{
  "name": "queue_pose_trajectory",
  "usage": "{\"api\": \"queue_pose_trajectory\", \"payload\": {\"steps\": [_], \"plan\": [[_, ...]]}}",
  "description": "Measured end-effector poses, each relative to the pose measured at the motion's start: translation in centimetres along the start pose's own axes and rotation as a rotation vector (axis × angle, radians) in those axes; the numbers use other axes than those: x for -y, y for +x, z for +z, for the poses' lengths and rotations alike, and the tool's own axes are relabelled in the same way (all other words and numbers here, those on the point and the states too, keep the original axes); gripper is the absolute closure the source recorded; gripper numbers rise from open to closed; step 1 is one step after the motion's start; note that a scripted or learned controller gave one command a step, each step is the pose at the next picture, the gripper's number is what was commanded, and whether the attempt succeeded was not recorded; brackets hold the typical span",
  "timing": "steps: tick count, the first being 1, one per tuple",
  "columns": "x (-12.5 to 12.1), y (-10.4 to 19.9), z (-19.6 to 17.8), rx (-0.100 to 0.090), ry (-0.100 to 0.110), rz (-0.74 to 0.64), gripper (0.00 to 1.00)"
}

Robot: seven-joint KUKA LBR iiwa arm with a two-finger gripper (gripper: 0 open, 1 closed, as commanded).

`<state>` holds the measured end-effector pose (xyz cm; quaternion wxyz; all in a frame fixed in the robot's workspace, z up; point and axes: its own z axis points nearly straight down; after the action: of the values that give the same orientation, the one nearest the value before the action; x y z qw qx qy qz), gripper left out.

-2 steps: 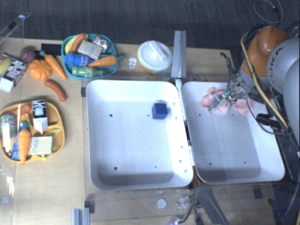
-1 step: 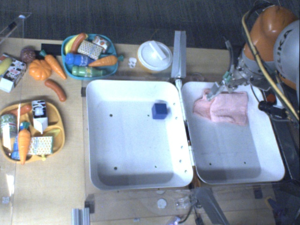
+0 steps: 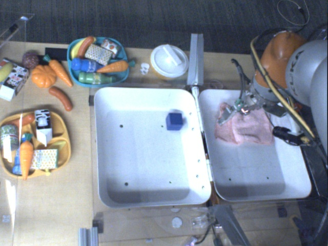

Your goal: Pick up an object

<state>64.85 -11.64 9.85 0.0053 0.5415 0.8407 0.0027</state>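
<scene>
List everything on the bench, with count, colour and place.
Block: one, blue, left bin.
Cloth: one, pink, right bin.
Bins: two, white, side by side.
Lidded tub: one, white and yellow, behind the left bin.
Blue bowl: one, holding toy food, back left.
Yellow tray: one, holding toy food, far left.
Loose toy food: several, mostly orange, between them.
Gripper: one, at the cloth's upper edge.
Arm: one, grey and orange, right.

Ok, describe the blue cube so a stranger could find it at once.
Look at the left bin of the two white ones. The blue cube sits near its upper right corner, alone on the white floor. The right bin holds a pink cloth under the gripper.
</scene>
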Motion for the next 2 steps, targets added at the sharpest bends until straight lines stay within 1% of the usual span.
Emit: {"api": "queue_pose_trajectory", "payload": {"steps": [1, 2], "plan": [[-2.5, -0.5, 0.7, 0.002, -0.004, 0.444, 0.0], [-1.2, 2.9, 0.6, 0.004, -0.006, 0.265, 0.0]]}}
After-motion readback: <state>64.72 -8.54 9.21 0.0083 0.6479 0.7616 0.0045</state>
